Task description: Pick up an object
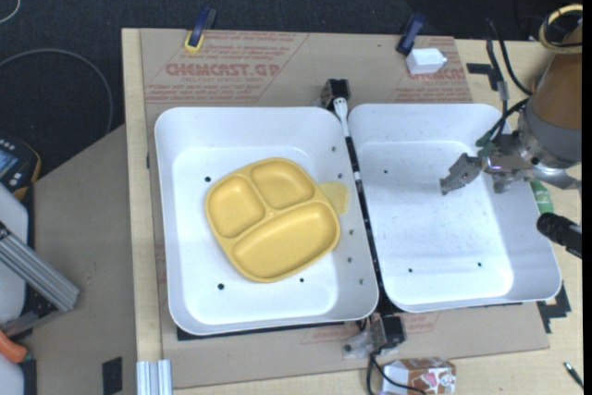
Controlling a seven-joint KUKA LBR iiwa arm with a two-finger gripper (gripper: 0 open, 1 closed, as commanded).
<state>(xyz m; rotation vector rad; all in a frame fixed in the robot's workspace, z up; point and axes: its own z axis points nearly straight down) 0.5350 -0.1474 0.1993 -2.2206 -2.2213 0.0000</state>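
We are looking down on a yellow tray point(271, 219) lying flat in the left bin point(176, 162). It is a rounded, smooth plastic dish with three hollows — two small ones toward the upper left and top, one long one along the lower right. Its long axis is running from upper left to lower right, and a small tab at its right edge is pointing toward the seam between the bins. The tray is sitting in the middle of the bin floor, with bare white floor showing all round it, most of it along the left and bottom walls.

The gripper point(476, 169) is hanging over the right bin point(444, 282), near its right side, well apart from the tray. We are seeing its grey fingers point(456, 178) splayed apart with nothing between them. The right bin's floor is lightly speckled, and both bins are resting on a brown board point(277, 60).
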